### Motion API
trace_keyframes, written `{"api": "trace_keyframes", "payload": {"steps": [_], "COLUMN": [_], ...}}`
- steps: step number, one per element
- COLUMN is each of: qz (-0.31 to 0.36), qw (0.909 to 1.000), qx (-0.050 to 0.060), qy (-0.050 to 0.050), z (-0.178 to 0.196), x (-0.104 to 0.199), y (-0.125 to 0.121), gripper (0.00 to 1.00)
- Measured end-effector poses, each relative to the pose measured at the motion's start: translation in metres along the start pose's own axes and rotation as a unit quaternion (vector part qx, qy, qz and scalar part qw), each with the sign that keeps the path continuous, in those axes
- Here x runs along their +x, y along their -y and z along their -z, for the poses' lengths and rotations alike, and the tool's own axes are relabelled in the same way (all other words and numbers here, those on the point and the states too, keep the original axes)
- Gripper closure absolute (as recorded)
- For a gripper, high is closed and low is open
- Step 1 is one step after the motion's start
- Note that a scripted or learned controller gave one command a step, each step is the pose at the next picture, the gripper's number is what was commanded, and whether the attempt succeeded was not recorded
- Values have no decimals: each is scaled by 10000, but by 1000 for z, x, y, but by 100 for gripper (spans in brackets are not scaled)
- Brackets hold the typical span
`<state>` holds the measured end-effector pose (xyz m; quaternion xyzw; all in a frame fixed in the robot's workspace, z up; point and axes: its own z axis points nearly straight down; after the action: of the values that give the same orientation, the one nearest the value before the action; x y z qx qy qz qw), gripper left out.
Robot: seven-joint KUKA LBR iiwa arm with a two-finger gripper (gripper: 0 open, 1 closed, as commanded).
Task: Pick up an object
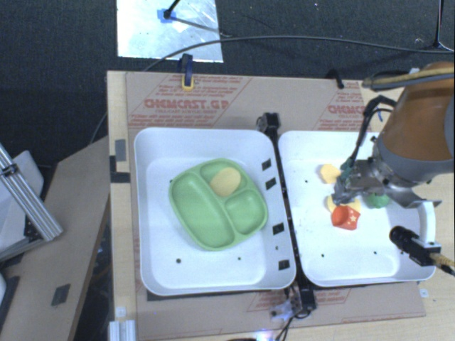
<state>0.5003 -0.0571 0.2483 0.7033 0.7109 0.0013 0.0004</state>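
My gripper (346, 194) hangs low over the middle of the right bin (313, 261). Directly under and in front of it lies a red block (346, 218) with a pale mark on it. A small orange piece (330, 203) peeks out at the gripper's left side. A yellow piece (329, 172) lies just behind and to the left of the gripper. Something green (377, 201) shows at the gripper's right, partly hidden by the wrist. The gripper's tips are hidden by its own body, so whether anything sits between them is unclear.
The left bin (153, 261) holds a green divided plate (206, 215) with a yellow rounded object (226, 182) in its back compartment. A black divider (279, 197) runs between the two bins. The front of the right bin is bare white floor.
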Motion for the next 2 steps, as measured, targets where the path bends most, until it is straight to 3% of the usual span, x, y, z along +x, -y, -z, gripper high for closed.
{"api": "trace_keyframes", "payload": {"steps": [2], "qz": [1], "qw": [10000], "qx": [1], "qy": [-4], "z": [-2], "x": [104], "y": [-8], "gripper": [100]}}
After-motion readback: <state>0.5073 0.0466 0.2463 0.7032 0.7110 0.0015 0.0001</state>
